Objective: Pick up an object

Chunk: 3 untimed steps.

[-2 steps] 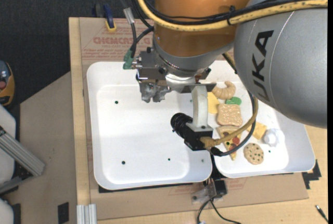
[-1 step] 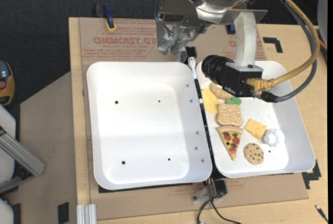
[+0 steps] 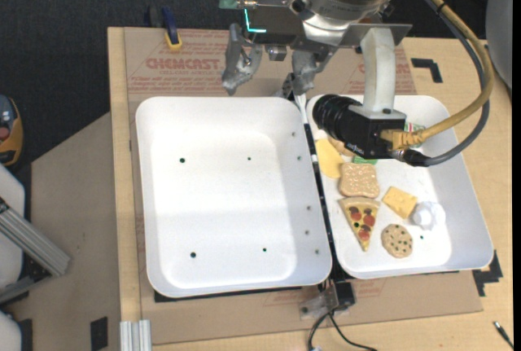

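My gripper (image 3: 267, 74) hangs open above the far edge of the left bin (image 3: 163, 203), with nothing between its two grey fingers (image 3: 238, 68). The right bin (image 3: 464, 211) holds several toy foods. A slice of bread (image 3: 359, 180) lies in its middle, a pizza slice (image 3: 361, 220) just in front of it, and a round cookie (image 3: 397, 240) to the pizza's right. A yellow cheese block (image 3: 400, 200) and a yellow wedge (image 3: 327, 155) lie close by. A small white object (image 3: 425, 215) sits at the right. All of these lie to the right of and nearer than the gripper.
A black cylindrical device (image 3: 352, 128) with a white bracket and a yellow cable overhangs the back of the right bin. Both bins rest on a cardboard sheet (image 3: 187, 56). A blue and yellow clamp (image 3: 171, 28) sits at its far left corner.
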Motion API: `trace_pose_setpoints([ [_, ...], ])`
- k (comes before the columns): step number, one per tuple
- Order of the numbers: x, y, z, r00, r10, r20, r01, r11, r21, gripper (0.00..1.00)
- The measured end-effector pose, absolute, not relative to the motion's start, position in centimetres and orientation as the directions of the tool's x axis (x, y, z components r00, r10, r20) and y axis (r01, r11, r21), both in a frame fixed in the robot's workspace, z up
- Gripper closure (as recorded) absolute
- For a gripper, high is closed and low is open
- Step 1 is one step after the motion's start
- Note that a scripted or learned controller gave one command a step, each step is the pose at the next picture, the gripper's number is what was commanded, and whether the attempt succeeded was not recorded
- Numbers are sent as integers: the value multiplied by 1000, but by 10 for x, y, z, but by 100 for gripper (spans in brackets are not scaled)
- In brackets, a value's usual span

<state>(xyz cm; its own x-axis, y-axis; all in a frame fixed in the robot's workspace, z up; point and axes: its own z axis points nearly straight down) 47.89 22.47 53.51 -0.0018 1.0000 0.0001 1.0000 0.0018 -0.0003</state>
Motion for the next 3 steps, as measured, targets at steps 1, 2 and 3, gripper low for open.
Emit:
trace_pose_setpoints([
  [1,510,224,383,3,1000,-7,1000,-3,-14,0],
  [2,478,225,539,-4,1000,9,1000,4,15,0],
  [3,479,225,530,-2,1000,0,1000,2,-1,0],
])
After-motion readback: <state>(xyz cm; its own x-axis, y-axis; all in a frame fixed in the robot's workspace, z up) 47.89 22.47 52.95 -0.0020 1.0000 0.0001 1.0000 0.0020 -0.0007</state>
